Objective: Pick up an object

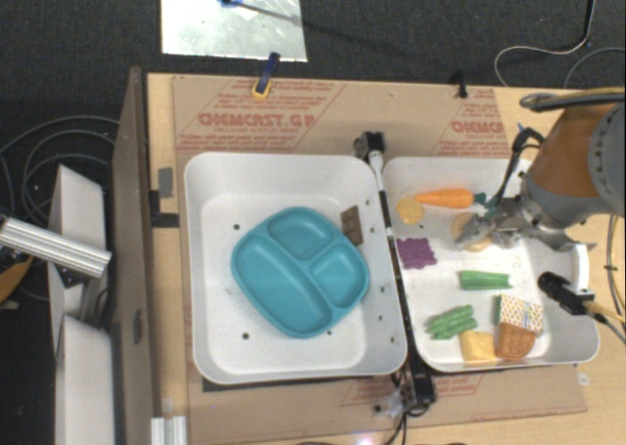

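Gripper [479, 231] low over tan piece [473, 238] near right bin's [572, 340] far edge, reach step; finger state unclear, next needs closing then lift.

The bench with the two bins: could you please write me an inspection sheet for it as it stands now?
Surface: bench under printed cardboard, bearing left bin and right bin.
Job's things: right bin holds carrot, purple piece, green piece, bean pod, yellow block, waffle.
Clutter: teal tray and small brown piece in left bin.
Grippers: gripper low in right bin, below carrot; finger state unclear.
Cables: black loops at left, cable at top right.
Surroundings: shiny sheet on dark floor.
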Tool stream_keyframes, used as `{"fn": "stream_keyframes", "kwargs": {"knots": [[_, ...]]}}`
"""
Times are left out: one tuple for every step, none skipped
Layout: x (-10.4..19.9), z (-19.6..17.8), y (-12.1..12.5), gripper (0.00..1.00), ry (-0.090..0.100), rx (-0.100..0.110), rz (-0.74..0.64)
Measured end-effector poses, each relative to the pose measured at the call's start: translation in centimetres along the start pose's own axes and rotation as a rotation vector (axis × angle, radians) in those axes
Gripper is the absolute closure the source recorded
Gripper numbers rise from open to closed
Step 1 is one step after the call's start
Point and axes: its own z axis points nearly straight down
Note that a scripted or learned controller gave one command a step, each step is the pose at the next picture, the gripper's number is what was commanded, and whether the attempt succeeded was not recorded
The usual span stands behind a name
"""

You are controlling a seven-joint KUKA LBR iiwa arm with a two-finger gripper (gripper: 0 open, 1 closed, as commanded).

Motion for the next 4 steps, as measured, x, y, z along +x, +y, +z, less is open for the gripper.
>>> {"fn": "stream_keyframes", "kwargs": {"knots": [[2.9,0.4,8.0,0.00,0.005,0.041,-0.005],[1.9,-0.1,7.9,0.00,0.009,0.031,0.001],[3.2,0.1,4.5,0.00,0.004,0.009,0.003],[4.4,-0.8,-5.5,0.00,0.006,0.014,0.004]]}}
